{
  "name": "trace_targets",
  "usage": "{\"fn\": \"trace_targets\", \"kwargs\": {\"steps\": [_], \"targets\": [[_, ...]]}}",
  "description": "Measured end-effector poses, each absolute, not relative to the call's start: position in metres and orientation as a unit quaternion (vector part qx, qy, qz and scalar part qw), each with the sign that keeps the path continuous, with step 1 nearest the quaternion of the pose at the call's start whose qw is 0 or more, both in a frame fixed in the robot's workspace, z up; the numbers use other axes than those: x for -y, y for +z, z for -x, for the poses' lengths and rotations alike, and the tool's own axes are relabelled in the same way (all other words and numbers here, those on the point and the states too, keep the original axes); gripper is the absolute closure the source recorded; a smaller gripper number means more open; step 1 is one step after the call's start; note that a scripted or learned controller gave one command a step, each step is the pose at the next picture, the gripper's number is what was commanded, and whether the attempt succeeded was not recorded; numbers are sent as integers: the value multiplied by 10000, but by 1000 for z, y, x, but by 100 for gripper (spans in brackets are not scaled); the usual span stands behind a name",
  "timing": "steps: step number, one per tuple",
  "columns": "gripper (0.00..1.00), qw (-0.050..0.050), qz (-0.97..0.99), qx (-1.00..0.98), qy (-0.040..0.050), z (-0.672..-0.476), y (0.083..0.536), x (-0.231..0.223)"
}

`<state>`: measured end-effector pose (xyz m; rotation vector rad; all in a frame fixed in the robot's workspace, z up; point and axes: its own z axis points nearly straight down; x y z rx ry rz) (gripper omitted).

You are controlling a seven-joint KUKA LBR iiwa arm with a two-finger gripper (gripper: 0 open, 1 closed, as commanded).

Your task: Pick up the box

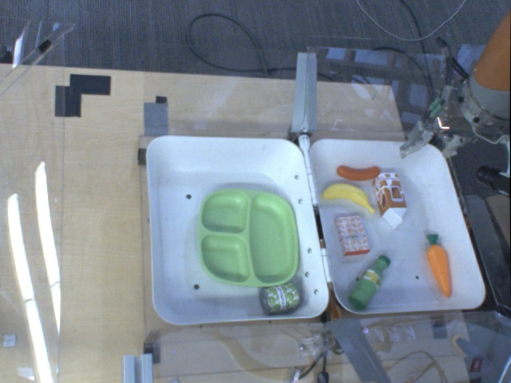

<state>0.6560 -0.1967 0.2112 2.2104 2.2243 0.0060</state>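
camera view looks down at a slant on a pale wooden bench [72, 214] with two shallow white bins side by side. left bin [172, 214] holds a green divided plate [247, 238] near its middle, and a small green can [279, 298] lies on its side just beyond the plate's near right corner, close to the bin's near wall. right bin [459, 214] holds several small things, spread apart. at the far side lies a red sausage [358, 172], with a yellow banana [348, 195] just nearer and touching or almost touching it. right of these sits a small carton [390, 195], orange and white, tilted. the box [352, 235], flat with a red and white pattern, lies near the middle of the right bin, just nearer than the banana and apart from it. a green bottle [368, 282] lies nearer still, at a slant, close to the box's near edge. an orange carrot [439, 266] lies by the right wall. the arm [491, 70] comes in at the far right, with its gripper [423, 138] over the far right corner of the right bin, well apart from the box. i cannot tell whether its jaws are released or clenched. dark cables [239, 38] loop across the grey floor beyond the bench.
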Motion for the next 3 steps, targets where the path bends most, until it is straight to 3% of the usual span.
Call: {"fn": "trace_targets", "kwargs": {"steps": [1,2,3], "targets": [[0,31,-7578,-6525,28,-622,88,156],[100,65,-7563,-6541,64,-626,103,155],[100,31,-7232,-6906,34,-632,176,97]]}}
